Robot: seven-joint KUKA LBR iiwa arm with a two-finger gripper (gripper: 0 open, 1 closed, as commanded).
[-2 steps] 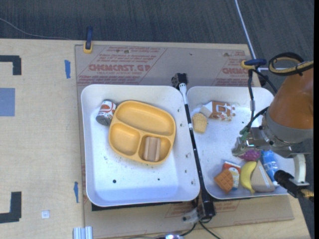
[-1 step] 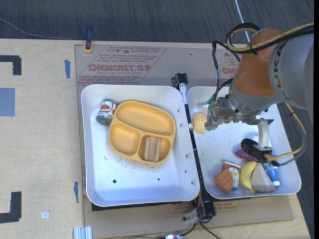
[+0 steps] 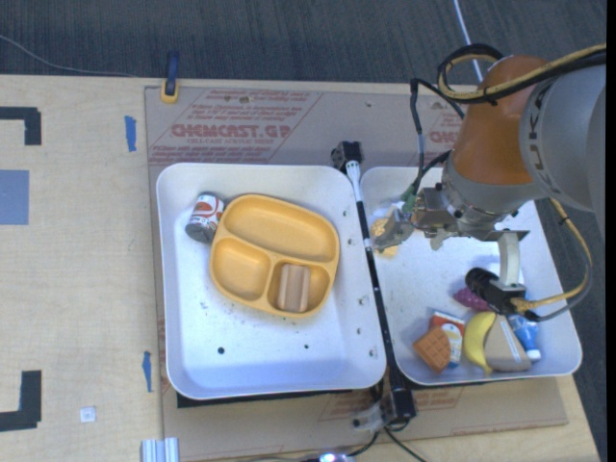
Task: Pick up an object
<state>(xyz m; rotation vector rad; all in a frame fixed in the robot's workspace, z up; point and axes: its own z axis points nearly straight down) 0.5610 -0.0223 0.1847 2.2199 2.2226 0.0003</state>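
Yellow object (image 3: 385, 227) at the right bin's (image 3: 553, 258) upper-left, beside the divider, long axis unclear | gripper (image 3: 397, 227) right at it, finger state cannot be told | yellow tray (image 3: 274, 221) in left bin (image 3: 192, 325)

You see a bulky grey arm (image 3: 568, 133) with a rounded orange band (image 3: 496, 123) above the wrist, black and yellow cables (image 3: 462, 65) looping beside it.
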